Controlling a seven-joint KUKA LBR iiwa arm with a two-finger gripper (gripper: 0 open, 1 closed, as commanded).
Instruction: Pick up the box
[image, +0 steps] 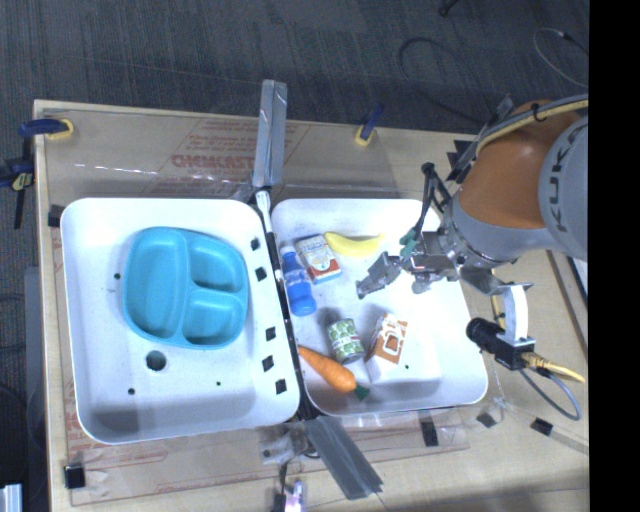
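Overhead view of a wooden surface (150, 150) bearing two white bins. In the right bin (440, 375) the pincer (400, 275) hovers with its two fingers spread apart, gripping nothing. The box (390, 340), small, brown and white, lies just below the pincer in this view, toward the bin's near wall, its long axis tilted slightly from near to far. Around it: a green can (345, 340), a carrot (328, 369), a blue bottle (297, 285), a banana (352, 242), a small carton (318, 257). The left bin (100, 400) holds a blue divided tray (187, 287). Dark carpet (200, 50) surrounds the surface
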